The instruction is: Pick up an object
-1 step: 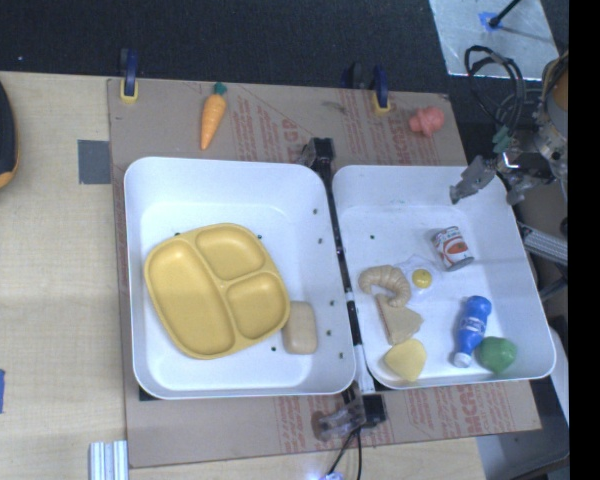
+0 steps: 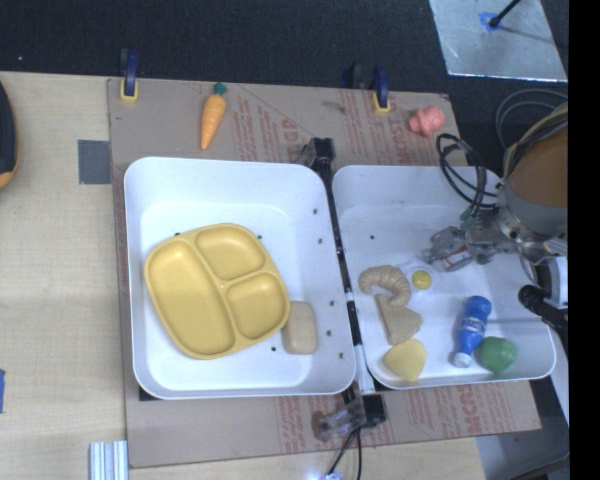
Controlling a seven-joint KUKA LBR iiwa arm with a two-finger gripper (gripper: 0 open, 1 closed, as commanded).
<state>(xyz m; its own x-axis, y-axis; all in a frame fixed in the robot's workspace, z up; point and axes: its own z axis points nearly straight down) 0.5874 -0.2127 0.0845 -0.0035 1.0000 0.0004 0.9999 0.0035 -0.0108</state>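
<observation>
Wooden bench (image 2: pixel 50 268) under a brown cardboard sheet, carrying two white bins side by side. Nothing lifted yet: gripper (image 2: pixel 458 250) low over the right bin (image 2: pixel 380 183), fingers apart and closed on nothing, so the whole pick still to do. Well to the left of the fingers, left bin (image 2: pixel 160 183) with a yellow divided plate (image 2: pixel 215 288) and a beige lump (image 2: pixel 301 328). Just below the fingers, blue bottle (image 2: pixel 470 330), green ball (image 2: pixel 497 354), croissant (image 2: pixel 385 280), tan wedge (image 2: pixel 400 323), yellow piece (image 2: pixel 405 359) and, nearest, a small yellow disc (image 2: pixel 421 280).
</observation>
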